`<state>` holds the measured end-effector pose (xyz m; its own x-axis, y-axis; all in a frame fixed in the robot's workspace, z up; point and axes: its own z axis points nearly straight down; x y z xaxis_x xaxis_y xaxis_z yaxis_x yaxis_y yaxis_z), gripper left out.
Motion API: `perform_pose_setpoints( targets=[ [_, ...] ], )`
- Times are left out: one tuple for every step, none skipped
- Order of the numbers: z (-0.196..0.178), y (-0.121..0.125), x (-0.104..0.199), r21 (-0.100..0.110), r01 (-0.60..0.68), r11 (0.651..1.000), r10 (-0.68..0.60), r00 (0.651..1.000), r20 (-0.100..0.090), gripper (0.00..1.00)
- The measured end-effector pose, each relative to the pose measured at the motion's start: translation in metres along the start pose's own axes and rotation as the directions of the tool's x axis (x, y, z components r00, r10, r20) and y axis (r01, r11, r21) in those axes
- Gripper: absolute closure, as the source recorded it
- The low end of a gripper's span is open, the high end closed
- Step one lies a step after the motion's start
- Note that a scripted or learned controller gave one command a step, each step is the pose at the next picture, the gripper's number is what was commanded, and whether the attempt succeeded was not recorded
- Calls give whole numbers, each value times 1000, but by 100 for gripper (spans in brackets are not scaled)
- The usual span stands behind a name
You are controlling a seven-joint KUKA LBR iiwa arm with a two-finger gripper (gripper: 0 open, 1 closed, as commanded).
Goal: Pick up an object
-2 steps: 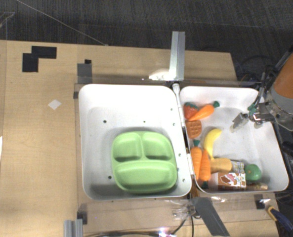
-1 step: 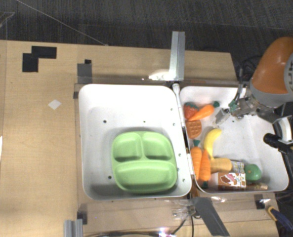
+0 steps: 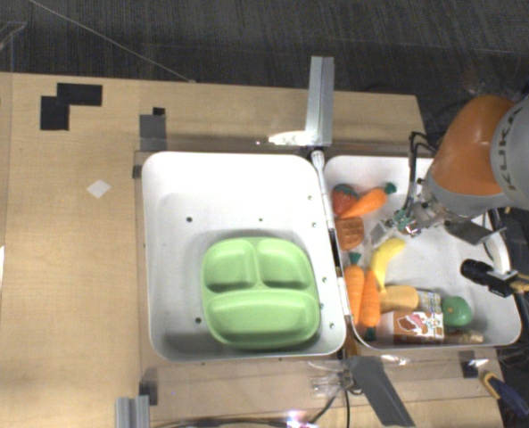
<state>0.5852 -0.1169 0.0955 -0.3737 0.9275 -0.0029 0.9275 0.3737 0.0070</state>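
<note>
Overhead, from the fixed camera, we see the right bin (image 3: 510, 328) crowded with toy food: a banana (image 3: 386, 259) mid-bin, carrots (image 3: 361, 296) along its left wall, a green ball (image 3: 458, 311) and a bottle (image 3: 417, 325) near the front. We judge a clean pick needs a straight descent onto the banana, which lies freest. The gripper (image 3: 409, 220) hangs just above and right of the banana; we cannot tell its state, and see nothing held. The left bin (image 3: 170, 203) holds a green tray (image 3: 260, 291).

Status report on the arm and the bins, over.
Tool low in right bin, above banana. Nothing seen held. Carrots, bottle crowd close. Green tray in left bin.
</note>
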Motion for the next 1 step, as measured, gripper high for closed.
perform_pose_setpoints(
  targets=[
    [2, -35, 16, -15, -128, 992, 128, 992, 6, 0]
  ],
)
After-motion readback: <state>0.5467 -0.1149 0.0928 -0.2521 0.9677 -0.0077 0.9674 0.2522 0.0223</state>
